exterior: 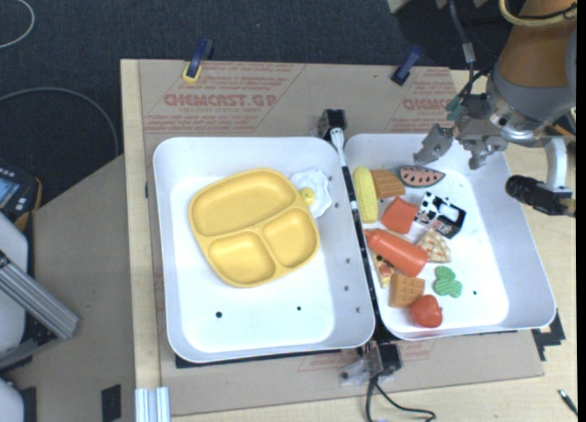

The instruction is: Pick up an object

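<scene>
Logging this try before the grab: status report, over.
End effector open, above right bin's far edge, holding nothing. Watermelon slice nearest below it, untouched. Corn and other toys crowd alongside.

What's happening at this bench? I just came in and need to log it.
A grey and orange robot arm reaches in from the right, its gripper open above the far end of the right bin, near the watermelon slice. It holds nothing. That bin has a pile of toy food, including a corn cob and a hot dog. The left bin holds a yellow divided plate and a fried egg.
</scene>
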You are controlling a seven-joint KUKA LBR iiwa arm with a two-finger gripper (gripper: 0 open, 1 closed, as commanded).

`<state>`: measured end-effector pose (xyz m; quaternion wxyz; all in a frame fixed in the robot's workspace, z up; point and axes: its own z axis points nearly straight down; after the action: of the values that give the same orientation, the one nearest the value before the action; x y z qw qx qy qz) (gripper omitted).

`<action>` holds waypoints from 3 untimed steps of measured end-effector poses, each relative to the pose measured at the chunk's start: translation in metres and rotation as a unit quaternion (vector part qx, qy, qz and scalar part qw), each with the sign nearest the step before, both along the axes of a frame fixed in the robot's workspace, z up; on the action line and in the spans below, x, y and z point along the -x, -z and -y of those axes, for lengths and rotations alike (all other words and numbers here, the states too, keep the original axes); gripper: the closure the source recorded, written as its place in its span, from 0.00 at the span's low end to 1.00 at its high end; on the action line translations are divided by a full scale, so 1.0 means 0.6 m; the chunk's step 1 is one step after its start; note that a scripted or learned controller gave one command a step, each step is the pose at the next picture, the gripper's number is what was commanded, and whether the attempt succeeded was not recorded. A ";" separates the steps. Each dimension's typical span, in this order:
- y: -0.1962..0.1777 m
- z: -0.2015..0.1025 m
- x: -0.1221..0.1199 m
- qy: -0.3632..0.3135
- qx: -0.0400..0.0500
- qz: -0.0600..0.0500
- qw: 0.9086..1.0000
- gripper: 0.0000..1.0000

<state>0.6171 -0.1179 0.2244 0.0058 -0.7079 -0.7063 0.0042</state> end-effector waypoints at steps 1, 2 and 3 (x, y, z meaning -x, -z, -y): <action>-0.012 0.000 -0.004 -0.001 0.001 0.007 1.000 0.00; 0.094 -0.003 -0.007 -0.001 0.000 0.003 1.000 0.00; 0.200 -0.008 -0.005 -0.001 0.000 0.003 1.000 0.00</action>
<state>0.6202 -0.1131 0.1044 0.0032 -0.7070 -0.7072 0.0020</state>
